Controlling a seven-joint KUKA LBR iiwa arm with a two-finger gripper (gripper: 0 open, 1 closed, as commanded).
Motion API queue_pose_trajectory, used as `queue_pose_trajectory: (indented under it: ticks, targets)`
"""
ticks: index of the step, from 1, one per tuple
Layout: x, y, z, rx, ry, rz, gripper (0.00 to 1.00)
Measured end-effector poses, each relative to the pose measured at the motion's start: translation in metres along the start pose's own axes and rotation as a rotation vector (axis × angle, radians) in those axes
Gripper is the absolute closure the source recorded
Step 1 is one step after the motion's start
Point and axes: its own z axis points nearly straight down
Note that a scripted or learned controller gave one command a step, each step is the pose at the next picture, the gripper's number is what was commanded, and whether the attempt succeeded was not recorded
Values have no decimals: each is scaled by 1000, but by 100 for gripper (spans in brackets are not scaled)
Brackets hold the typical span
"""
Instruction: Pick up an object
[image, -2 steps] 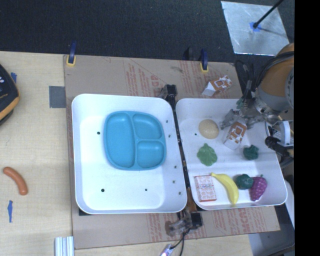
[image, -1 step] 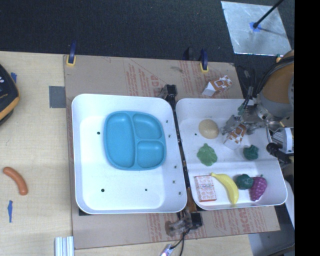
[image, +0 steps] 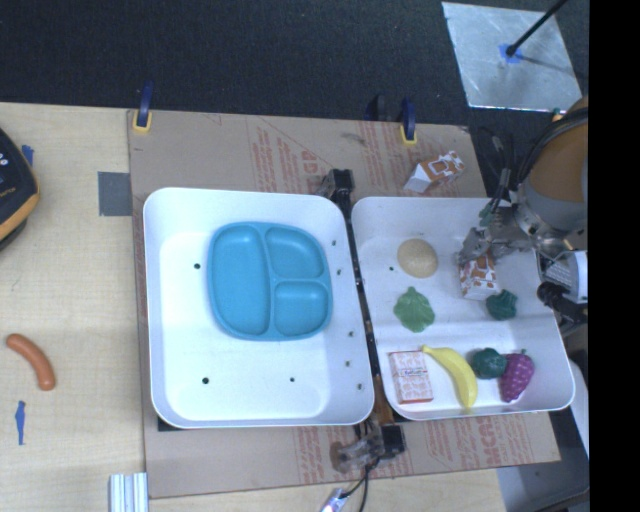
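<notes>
Glossy white plastic bins, smooth blue plastic plate, matt printed cardboard sheet on pale wood-look bench.

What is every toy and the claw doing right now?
Claw: low in the right bin, just above the small carton.
Small carton: tilted, under the claw.
Banana: lying flat.
Grapes: lying in the bin's corner.
Blue plate: flat in the left bin, nothing on it.
Sausage: out on the bench.

Sausage on bench, left — small carton behind right bin.
</notes>
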Motion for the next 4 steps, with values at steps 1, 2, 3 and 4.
queue_pose_trajectory:
  ticks: [1,2,3,4]
  targets:
    - [37,8,-27,-3,0,2,100]
    - [27,-1,-68,-3,0,4,100]
    - [95,27,-108,-1,2,2,100]
    - [153,-19,-97,3,0,-1,100]
